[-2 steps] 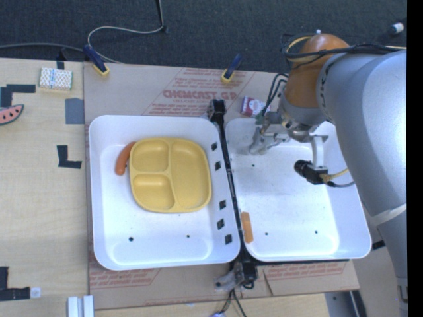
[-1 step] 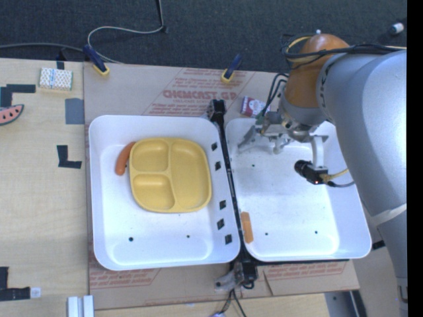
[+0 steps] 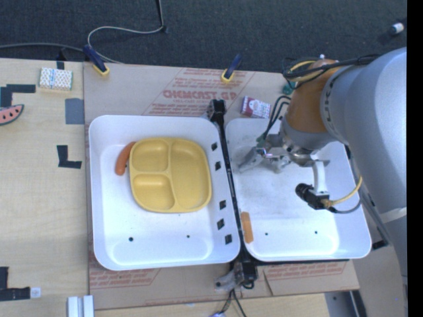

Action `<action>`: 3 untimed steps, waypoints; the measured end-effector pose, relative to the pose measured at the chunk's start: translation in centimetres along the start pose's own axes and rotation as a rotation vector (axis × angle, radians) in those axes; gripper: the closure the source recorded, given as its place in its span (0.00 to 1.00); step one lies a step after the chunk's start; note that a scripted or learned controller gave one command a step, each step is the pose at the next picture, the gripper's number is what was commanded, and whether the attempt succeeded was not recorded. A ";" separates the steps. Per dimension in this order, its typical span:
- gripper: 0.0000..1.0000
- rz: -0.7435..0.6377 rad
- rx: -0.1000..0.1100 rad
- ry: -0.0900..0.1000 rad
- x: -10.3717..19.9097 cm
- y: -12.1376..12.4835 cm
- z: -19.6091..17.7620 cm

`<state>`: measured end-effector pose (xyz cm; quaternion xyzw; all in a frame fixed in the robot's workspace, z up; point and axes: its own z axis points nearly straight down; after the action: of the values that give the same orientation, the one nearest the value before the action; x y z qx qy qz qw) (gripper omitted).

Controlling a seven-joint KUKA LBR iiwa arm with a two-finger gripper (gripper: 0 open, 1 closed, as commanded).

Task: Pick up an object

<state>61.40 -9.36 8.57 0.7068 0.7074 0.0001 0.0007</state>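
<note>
A yellow divided plate [image 3: 170,174] lies in the left bin [image 3: 106,230]. An orange sausage-shaped piece [image 3: 122,158] rests against the plate's left rim. A second small orange piece [image 3: 246,226] lies at the left wall of the right bin [image 3: 344,243], near its front. My gripper [image 3: 259,158] hangs low over the upper left part of the right bin, close to the divider between the bins. It is well behind the small orange piece, and I see nothing held in it. The grey arm [image 3: 370,104] covers the bin's right side.
A small red and white packet [image 3: 254,107] lies on the cardboard behind the right bin. Two yellow clamps [image 3: 231,69] hold the cardboard's back edge. A patterned block [image 3: 55,78] and a watermelon-slice toy [image 3: 10,114] sit far left on the bench.
</note>
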 end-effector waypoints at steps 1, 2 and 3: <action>1.00 0.000 -0.001 -0.001 0.0 0.0 -1.0; 1.00 0.000 0.000 0.000 0.0 0.0 -1.9; 1.00 -0.001 0.001 0.002 0.1 0.0 -2.8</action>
<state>61.38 -9.26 11.35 0.7066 0.7076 0.0002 -0.0004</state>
